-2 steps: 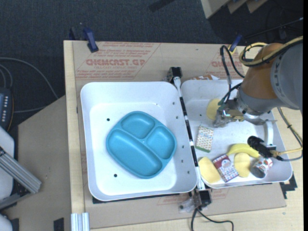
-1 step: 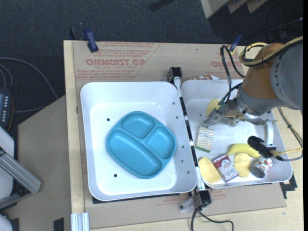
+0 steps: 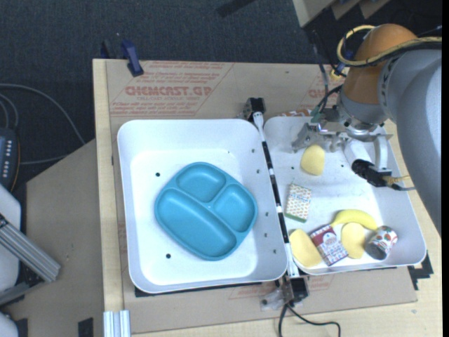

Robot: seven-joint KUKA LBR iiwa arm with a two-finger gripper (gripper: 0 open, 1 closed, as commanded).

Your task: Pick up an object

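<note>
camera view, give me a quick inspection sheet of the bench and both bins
surface: bench bears left bin and right bin, side by side.
job's things: right bin holds yellow lemon-like piece, patterned card, banana, red packet, small can.
clutter: blue divided plate in left bin.
grippers: pincer above the yellow piece; grip cannot be judged.
cables: black cable at front edge.
surroundings: dark carpet.
</note>
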